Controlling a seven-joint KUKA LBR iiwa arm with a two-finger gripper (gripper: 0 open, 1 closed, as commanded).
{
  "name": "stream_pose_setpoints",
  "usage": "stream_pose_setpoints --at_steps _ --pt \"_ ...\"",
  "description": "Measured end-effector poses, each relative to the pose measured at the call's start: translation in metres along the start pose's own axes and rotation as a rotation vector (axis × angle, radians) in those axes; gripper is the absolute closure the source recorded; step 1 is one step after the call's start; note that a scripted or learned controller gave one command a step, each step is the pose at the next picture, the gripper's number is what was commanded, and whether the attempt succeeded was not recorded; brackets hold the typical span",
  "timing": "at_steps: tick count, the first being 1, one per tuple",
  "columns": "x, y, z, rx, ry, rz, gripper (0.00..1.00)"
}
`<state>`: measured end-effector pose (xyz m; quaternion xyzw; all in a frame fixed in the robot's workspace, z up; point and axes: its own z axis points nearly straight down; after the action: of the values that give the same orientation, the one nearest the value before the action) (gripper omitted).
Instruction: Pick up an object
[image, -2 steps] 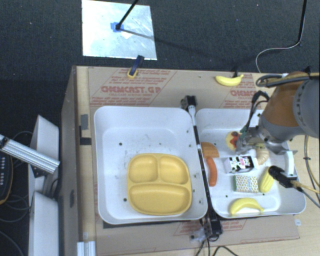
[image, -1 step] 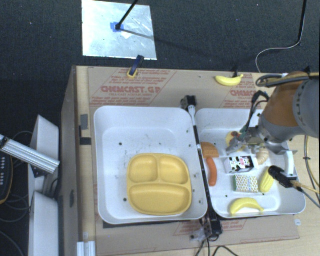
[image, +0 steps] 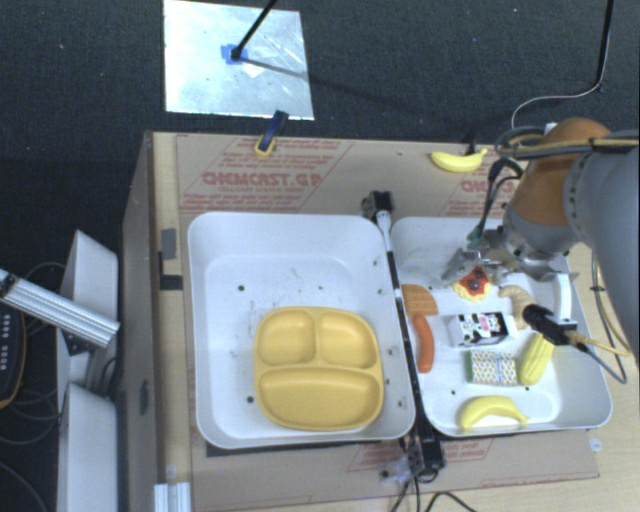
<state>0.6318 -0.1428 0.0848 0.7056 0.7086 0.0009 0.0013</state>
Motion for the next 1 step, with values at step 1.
stream_pose_setpoints --at_steps 1 --pt "-0.0204 0.0047 -0.0004 0.000 -0.001 0.002 0.00"
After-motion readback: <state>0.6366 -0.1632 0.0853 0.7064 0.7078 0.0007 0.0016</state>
